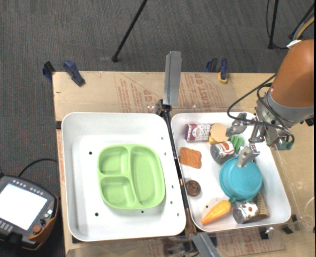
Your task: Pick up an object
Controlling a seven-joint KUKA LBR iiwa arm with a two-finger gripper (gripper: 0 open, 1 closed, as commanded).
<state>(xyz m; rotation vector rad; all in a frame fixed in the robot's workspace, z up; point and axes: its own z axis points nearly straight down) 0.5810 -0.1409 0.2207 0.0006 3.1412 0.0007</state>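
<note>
Gripper (245,139) is seen over the right bin (282,189), fingers spread apart, nothing between them. A teal kettle (241,179) sits just below; a can (222,151) lies immediately left. A green divided plate (131,176) rests in the left bin (75,143).

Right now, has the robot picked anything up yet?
Not yet, it seems. Done: the arm has reached over the right bin, and the gripper sits just above the teal kettle. In hand: nothing shows between its fingers. Left: grabbing and lifting something. The carrot, the cans and the other toys all lie in the right bin, and the green tray sits alone in the left bin.
</note>
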